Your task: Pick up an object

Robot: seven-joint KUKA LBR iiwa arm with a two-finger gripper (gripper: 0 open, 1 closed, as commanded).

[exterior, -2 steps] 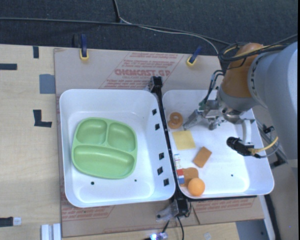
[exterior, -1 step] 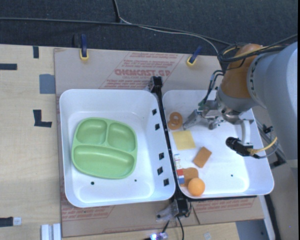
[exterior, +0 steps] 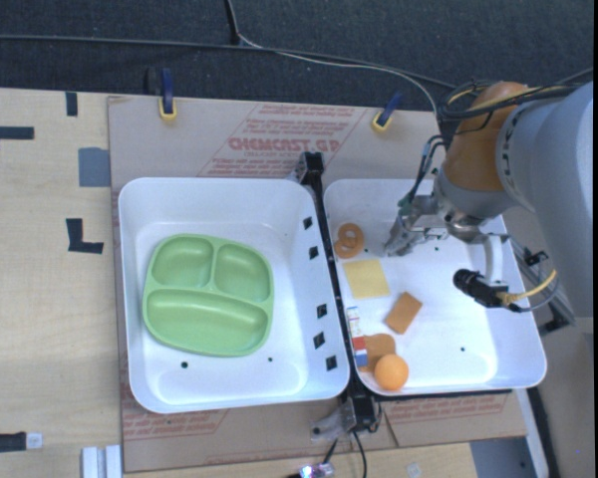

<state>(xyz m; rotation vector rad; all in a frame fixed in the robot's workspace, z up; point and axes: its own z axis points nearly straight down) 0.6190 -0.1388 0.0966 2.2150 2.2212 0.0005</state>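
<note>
**Two bins, and my claw above the right one**

Two white bins stand side by side on the table (exterior: 50,267). In the left bin (exterior: 140,207) lies a green divided plate (exterior: 208,295), flat, a little toward the left wall.

The right bin (exterior: 523,366) holds the small things I may pick. Near the dividing wall, at the far side, is a small orange ring (exterior: 350,239). Just below it lies a pale yellow square (exterior: 368,278), flat on the floor of the bin. To the right of this square is a tan block (exterior: 404,313), tilted, with its long axis running from lower left to upper right. At the near corner rest a brown piece (exterior: 378,346) and an orange ball (exterior: 391,371), which touch each other.

My claw (exterior: 404,235) hangs over the far part of the right bin. It points down and to the left. I cannot tell how wide it stands, and I see nothing between its tips.

I judge the ring the nearest thing: it lies to the left of the claw, close, at almost the same depth. The yellow square lies down-left, slightly further.
</note>
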